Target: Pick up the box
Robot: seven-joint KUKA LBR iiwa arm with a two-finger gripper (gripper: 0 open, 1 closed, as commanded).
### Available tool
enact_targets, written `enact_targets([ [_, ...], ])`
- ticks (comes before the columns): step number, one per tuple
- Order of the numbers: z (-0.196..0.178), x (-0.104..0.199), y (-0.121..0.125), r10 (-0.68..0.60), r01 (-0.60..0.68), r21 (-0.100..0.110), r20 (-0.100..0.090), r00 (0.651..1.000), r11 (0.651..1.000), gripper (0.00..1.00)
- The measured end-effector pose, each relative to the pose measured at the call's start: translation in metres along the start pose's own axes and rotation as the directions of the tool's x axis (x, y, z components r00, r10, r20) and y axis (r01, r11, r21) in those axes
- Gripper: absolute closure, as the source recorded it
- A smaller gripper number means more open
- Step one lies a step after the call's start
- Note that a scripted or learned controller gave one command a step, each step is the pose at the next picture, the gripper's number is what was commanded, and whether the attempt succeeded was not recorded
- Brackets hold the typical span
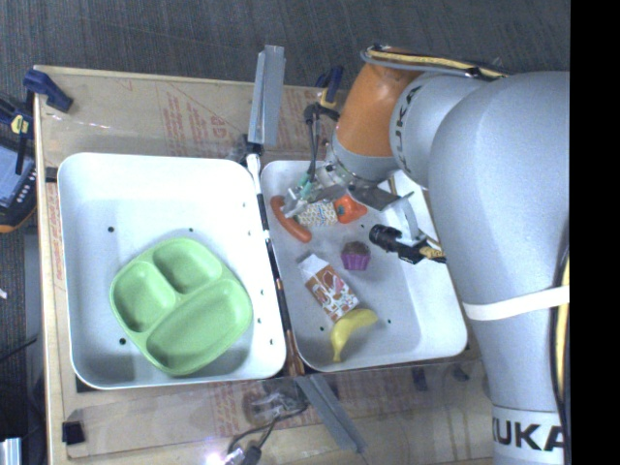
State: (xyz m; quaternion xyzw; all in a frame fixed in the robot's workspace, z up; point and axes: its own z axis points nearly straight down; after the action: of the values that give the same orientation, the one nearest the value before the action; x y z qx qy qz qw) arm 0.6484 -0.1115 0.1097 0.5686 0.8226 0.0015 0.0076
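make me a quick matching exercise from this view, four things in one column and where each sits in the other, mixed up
Things:
1. green divided plate
2. banana
3. purple cupcake
4. box

Places:
A. near front edge of the right bin
B. in the left bin
C. middle of the right bin, just behind the banana
D. right bin, behind and to the right of the box

Pairs: 1-B, 2-A, 3-D, 4-C

Robot arm [484, 221], grey with orange band.

Casing smooth, rounded, light grey, in bulky segments. Orange band [373, 114] above the wrist, edged at the top by a thin dark-and-yellow ring. Pale seam line crosses the lower casing. Dark letters "KUKA" near the base. Dark metal fittings and thin cables under the band, at the wrist.
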Motion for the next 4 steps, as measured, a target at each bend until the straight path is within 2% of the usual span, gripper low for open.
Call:
enact_targets([
  [1,-0.12,0.027,0.002,-0.395,0.395,0.005,-0.012,0.918,0.918,1.0],
  [2,-0.12,0.027,0.002,-0.395,0.395,0.006,-0.012,0.919,0.919,0.0],
  [3,-0.008,-0.007,-0.002,-0.405,0.405,0.009,-0.015,0.914,0.914,0.0],
  [4,-0.019,-0.008,-0.001,-0.408,0.408,0.008,-0.012,0.913,0.913,1.0],
])
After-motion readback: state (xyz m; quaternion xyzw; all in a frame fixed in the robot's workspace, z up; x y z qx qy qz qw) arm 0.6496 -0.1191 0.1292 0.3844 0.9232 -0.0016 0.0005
